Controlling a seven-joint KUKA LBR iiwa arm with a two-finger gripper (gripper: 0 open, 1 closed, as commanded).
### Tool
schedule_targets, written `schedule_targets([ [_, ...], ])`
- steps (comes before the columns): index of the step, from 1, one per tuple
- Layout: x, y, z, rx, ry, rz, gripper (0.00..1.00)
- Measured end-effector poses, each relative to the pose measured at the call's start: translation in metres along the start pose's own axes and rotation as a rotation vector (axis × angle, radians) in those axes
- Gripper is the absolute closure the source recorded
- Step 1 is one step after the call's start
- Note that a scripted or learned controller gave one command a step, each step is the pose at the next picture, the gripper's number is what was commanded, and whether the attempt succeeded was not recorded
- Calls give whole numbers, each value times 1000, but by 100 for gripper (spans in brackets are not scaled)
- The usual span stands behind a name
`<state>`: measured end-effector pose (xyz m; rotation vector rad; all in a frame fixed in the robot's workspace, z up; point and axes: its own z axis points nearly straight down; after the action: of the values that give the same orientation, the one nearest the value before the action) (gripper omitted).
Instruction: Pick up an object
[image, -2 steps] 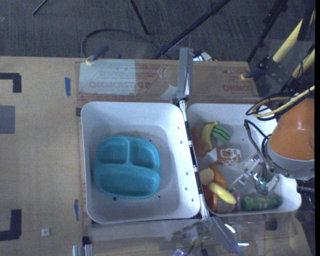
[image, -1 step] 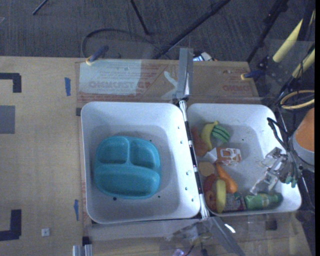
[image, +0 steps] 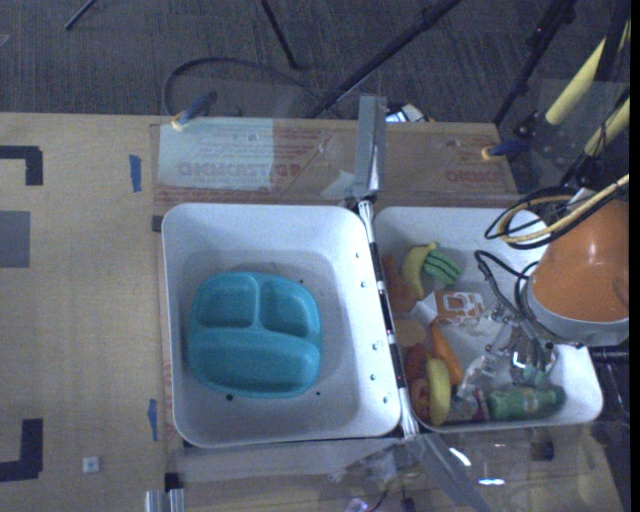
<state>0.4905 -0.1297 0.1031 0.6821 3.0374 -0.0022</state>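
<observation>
The right bin (image: 590, 400) holds a heap of toy items: a yellow banana (image: 414, 264) beside a green striped piece (image: 441, 267), an orange carrot (image: 445, 355), a yellow piece (image: 438, 385), a white and orange card (image: 458, 305) and a green bottle (image: 522, 402) lying on its side. The arm's orange band (image: 590, 275) hangs over the bin's right part. Below it, my gripper (image: 517, 358) is low in the bin, just above the green bottle and right of the carrot. Nothing is visibly held.
The left bin (image: 200, 230) contains a blue divided plate (image: 255, 333). A metal divider (image: 368, 160) runs between the bins at the back. Black and yellow cables (image: 530, 225) loop over the right bin's far right corner. Bare wooden bench (image: 70, 330) lies to the left.
</observation>
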Motion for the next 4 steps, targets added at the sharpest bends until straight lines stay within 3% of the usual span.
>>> schedule_targets([
  [1, -72, 6, -11, 6, 25, 160, 0],
  [2, -14, 36, 17, 3, 20, -101, 0],
  [3, 2, -17, -29, 1, 27, -199, 0],
  [4, -31, -86, -37, 1, 25, -195, 0],
])
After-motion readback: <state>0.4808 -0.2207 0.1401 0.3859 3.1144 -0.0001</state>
